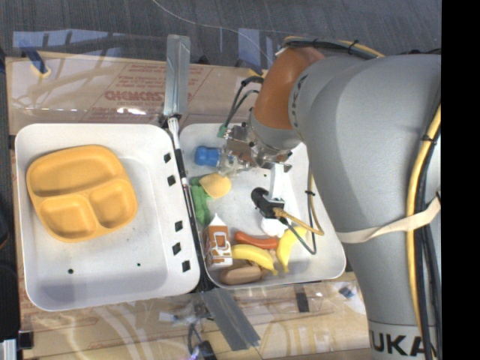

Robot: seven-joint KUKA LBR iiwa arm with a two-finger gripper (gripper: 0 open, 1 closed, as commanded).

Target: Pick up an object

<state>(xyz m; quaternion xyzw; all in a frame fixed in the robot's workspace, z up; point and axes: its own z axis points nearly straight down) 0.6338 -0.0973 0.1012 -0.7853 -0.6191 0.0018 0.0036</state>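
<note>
My gripper (238,154) hangs low over the back of the right bin (324,255), under the orange wrist band. Just to its left lies a blue object (206,156), very close to it. A pale yellow rounded fruit (216,185) sits a little in front of the gripper, with a green item (201,202) against the bin's left wall. Near the front of this bin lie a small brown and white carton (218,246), a red sausage-shaped piece (256,239), two yellow bananas (255,256), and a brown sausage (241,274). I see nothing between the gripper's tips.
The left bin (97,276) holds a yellow divided tray (79,191) at its back left. A metal bar (177,73) runs along the divide between the bins. The big grey arm (375,148) covers the right bin's right side.
</note>
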